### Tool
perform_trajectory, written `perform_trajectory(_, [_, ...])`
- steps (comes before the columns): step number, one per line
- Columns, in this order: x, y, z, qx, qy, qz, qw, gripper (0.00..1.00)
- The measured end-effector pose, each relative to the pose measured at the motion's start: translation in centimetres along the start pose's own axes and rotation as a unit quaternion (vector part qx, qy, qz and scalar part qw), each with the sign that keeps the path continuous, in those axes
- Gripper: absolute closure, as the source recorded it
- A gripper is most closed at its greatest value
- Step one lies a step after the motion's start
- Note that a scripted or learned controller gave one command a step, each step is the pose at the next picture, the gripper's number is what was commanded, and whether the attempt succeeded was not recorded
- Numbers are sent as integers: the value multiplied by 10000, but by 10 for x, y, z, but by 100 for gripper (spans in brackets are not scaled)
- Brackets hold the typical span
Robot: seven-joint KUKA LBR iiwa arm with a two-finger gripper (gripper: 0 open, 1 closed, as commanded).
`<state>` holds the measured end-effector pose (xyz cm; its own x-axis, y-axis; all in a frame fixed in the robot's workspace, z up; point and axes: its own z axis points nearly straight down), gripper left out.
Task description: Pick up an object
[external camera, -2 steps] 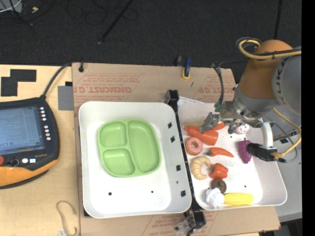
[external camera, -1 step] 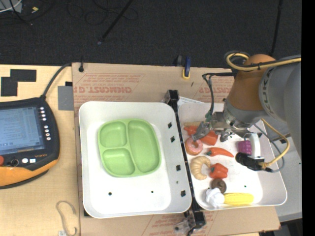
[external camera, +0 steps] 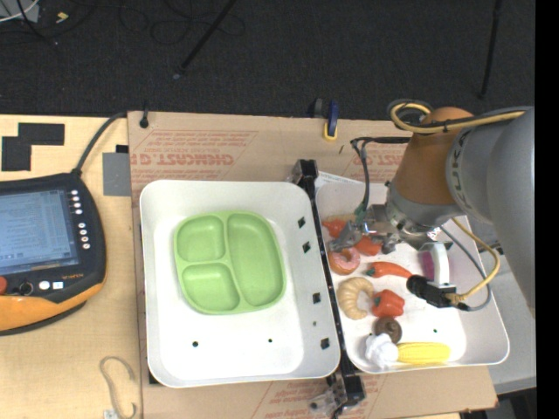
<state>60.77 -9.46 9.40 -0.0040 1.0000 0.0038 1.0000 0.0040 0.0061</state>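
My gripper (external camera: 363, 233) is low in the right bin (external camera: 486, 339), near its far left corner, among small toy foods. A red piece (external camera: 334, 228) lies just left of it and another red piece (external camera: 369, 248) just below it. A pink ring-shaped piece (external camera: 343, 259) rests a little nearer the camera. I see nothing clearly held between the fingers.
Further forward in the right bin lie a red chili (external camera: 389, 271), a tan pastry (external camera: 355, 295), a red pepper (external camera: 389, 304), a brown piece (external camera: 387, 328), a white piece (external camera: 380, 349) and a corn cob (external camera: 424, 353). The left bin (external camera: 166, 339) holds a green divided plate (external camera: 230, 262). A tablet (external camera: 39, 238) lies at far left.
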Motion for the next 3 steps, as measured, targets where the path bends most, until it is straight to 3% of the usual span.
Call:
perform_trajectory(1, [0, 4, -16, -66, 18, 18, 10000, 100])
perform_trajectory(2, [-1, 14, -74, 18, -22, 26, 10000, 100])
perform_trajectory(3, [-3, 14, -127, 20, -20, 23, 10000, 100])
